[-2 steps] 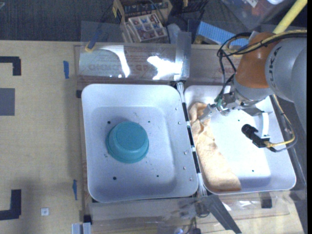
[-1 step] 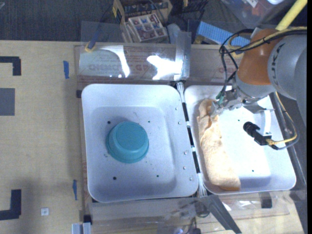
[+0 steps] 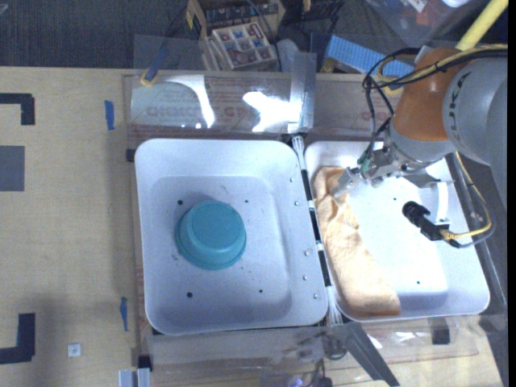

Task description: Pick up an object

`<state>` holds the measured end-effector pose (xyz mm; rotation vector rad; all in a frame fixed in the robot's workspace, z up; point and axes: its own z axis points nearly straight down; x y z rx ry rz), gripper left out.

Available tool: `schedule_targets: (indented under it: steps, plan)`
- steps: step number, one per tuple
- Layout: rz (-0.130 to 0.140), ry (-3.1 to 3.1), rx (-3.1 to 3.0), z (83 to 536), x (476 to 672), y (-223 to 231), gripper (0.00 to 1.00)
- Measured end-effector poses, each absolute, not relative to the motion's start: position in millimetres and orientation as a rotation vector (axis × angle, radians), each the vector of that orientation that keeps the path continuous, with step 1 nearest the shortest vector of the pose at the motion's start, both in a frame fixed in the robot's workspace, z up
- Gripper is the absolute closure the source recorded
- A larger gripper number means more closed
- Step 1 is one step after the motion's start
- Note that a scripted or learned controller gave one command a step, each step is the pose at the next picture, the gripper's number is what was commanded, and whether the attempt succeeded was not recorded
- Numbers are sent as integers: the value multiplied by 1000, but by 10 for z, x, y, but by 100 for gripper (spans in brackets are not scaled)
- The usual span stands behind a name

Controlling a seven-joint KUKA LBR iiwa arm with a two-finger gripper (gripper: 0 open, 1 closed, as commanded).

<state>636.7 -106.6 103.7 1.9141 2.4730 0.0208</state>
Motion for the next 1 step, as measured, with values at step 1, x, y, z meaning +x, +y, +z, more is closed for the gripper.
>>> schedule_targets:
  steps: [1]
  plan:
    - [7,2539,1833,908,6632,-1035,0]
